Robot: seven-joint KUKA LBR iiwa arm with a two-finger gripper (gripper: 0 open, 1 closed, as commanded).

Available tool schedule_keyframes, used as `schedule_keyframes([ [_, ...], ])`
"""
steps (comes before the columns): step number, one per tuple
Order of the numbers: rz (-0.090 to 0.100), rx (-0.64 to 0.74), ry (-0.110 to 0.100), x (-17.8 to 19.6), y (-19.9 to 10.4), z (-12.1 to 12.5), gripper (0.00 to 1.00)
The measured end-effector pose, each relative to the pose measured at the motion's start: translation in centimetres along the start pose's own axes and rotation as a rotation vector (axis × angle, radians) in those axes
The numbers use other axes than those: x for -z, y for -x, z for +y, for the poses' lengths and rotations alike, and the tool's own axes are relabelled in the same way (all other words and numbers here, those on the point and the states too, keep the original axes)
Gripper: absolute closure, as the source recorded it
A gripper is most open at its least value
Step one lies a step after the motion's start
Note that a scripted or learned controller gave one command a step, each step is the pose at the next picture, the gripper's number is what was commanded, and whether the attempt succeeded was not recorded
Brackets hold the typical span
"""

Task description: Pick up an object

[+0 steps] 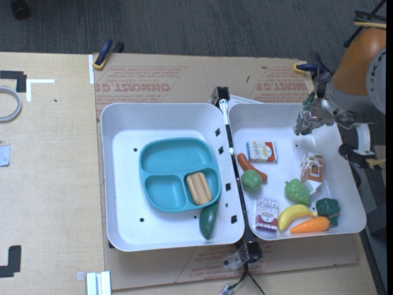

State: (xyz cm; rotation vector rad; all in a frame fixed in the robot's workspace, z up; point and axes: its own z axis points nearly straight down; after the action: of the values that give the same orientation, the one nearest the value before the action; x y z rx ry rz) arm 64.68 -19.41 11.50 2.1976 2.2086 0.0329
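We see the grey arm with its orange band coming in from the right, and its end effector (pixel 305 123) hangs over the far right part of the right shallow white bin (pixel 349 229). The fingers are small and dark in this view, so we cannot tell if they are apart or together, and we see no object between them.

In the right bin the objects lie loose. A small white and orange carton (pixel 261 151) lies near the far middle, and a second white and orange packet (pixel 312 167) lies closer to the right wall, below the end effector and apart from it. A red toy sausage (pixel 249 163) touches a round green toy vegetable (pixel 251 180) near the left wall. A light green bumpy toy (pixel 298 191) lies in the middle. At the near side we see a yellow toy banana (pixel 293 214), an orange toy carrot (pixel 310 225) just beside it, a dark green toy (pixel 328 206) and a small printed box (pixel 267 214).

The left white bin (pixel 116 165) holds a teal plastic tray with compartments (pixel 172 158). A tan toy hot dog bun (pixel 198 187) lies in its right near compartment. A dark green toy cucumber (pixel 208 221) lies just beside the tray's near corner.

Both bins stand on brown cardboard (pixel 141 82) on the pale wooden surface (pixel 49 195).
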Motion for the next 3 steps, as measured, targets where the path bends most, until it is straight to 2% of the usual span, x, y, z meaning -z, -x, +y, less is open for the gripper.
schedule_keyframes([
  [1, 0.000, 0.000, 0.000, 0.0, 0.0, 0.0, 0.00],
  [2, 0.012, -0.001, -0.029, -2.0, 2.2, -5.4, 0.00],
  [3, 0.005, -0.005, -0.028, -1.0, 2.5, -5.4, 1.00],
])
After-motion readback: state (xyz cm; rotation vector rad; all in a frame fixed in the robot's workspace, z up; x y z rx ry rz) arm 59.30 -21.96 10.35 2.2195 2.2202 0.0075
